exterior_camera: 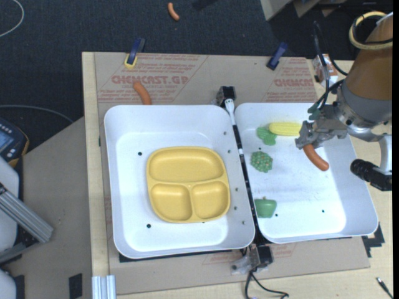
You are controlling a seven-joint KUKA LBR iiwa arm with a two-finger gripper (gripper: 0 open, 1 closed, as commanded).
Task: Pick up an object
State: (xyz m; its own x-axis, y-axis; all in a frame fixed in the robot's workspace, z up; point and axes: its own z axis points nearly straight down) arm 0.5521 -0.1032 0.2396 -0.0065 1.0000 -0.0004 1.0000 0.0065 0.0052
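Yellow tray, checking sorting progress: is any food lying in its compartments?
No, the yellow tray shows bare compartments; the corn lies in the right bin.

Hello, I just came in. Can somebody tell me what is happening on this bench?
A robot arm reaches into the right bin, and its gripper hangs just above an orange toy sausage there. Whether it actually grips the sausage cannot be told from this view. A corn cob, a green broccoli piece and another green item lie in the same bin. The left bin holds a yellow divided plate.
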